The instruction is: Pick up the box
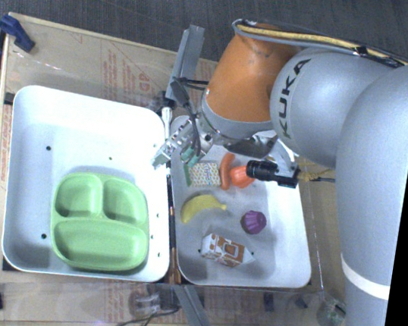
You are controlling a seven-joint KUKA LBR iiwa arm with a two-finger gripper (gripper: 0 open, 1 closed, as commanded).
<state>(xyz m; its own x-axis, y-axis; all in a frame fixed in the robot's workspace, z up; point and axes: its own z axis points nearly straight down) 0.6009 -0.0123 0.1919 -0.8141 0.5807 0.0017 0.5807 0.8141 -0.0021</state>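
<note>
Right bin (296, 267), near edge: the box (227, 251) — a small white-and-brown carton — lies on its side on the bin floor, long axis running roughly left to right across the view, slightly slanted. Nothing touches it; clear floor on all sides.

Just beyond it: a yellow banana (200, 208) to the left, a small purple fruit (254, 221) to the right, the two apart from each other and from the box.

Farther back in the same bin: a green-and-white patterned packet (204, 173) and an orange item (234, 173) beside it, both partly under the arm's wrist.

Gripper (172, 148): hangs at the far-left corner of the right bin, about over the wall shared by the two bins. Fingers are a tangle of metal and shadow at this angle — cannot tell how wide they stand. Nothing visibly between them.

Key relation: the box lies toward the viewer and somewhat to the right of the gripper, well apart, with the banana roughly between. My judgement: the pick has not begun; the arm would need to travel toward the near edge, passing over or beside the banana, and close across the box's short side rather than along its length.

Left bin (36, 109): holds a green divided tray (101, 222), no part in the task.
</note>
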